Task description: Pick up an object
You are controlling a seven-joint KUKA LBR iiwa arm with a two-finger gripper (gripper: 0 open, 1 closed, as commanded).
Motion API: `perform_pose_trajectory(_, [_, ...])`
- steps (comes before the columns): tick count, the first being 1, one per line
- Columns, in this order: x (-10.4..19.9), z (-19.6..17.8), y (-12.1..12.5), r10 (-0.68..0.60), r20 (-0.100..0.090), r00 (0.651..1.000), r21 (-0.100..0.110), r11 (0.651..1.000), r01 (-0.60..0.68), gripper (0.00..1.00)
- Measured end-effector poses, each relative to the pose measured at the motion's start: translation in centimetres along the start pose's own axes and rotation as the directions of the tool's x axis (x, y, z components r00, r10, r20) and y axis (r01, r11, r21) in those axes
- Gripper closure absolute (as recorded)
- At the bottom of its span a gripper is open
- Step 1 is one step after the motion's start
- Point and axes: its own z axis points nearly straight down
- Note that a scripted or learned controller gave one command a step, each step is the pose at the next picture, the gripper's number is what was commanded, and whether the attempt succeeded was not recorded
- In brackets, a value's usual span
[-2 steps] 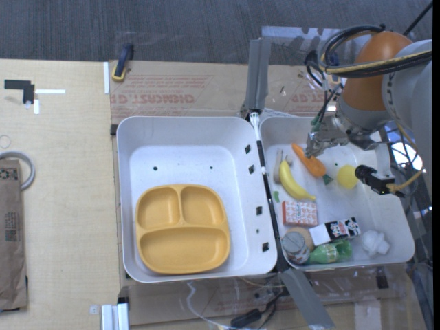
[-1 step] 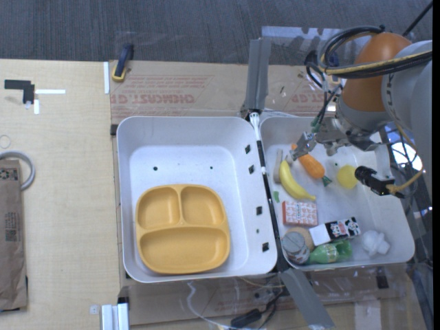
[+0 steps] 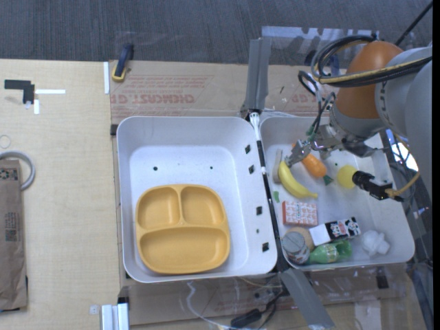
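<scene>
My gripper (image 3: 301,153) hangs low over the back of the right bin (image 3: 399,215), reaching in from the right under the orange wrist band. Its tip is right beside a small orange object (image 3: 315,166), and I cannot make out whether it touches it. Just below and to the left lies a yellow banana (image 3: 294,181). A yellow lemon-like fruit (image 3: 347,176) sits to the right of the orange object. Nearer the front of the bin are a red-and-white box (image 3: 300,213), a black-and-white carton (image 3: 338,229), a green bottle (image 3: 331,253), a round can (image 3: 296,243) and a white lump (image 3: 375,240).
The left bin (image 3: 185,139) holds a yellow divided plate (image 3: 183,227). A divider wall (image 3: 262,184) separates the two bins. Cardboard (image 3: 179,88) lies behind the bins, and a brown paper bag (image 3: 10,232) rests at the far left of the bench.
</scene>
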Motion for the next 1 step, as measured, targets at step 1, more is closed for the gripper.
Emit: perform_pose_trajectory(1, [-2.97, -0.04, -0.16, -0.239, 0.001, 0.971, -0.002, 0.971, 0.239, 0.0])
